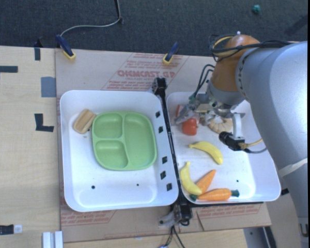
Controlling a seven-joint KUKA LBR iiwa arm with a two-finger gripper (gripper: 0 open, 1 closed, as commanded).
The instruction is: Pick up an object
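Observation:
My gripper (192,110) hangs low over the far left part of the right bin (248,161), under the orange band of the wrist (228,71). A red round toy fruit (190,126) lies just in front of it, touching or almost touching it. A tan flat piece (220,123) sits beside the gripper on the right, partly hidden by it. Further forward lie a yellow banana (207,150), a second banana (188,179) along the bin's left wall, and two orange carrots (205,180) (215,194).
The left bin (77,187) holds a green divided plate (125,140) and a tan biscuit-like piece (83,121) at its far left. A black divider with clips (164,138) runs between the bins. The grey arm (279,112) covers the right side.

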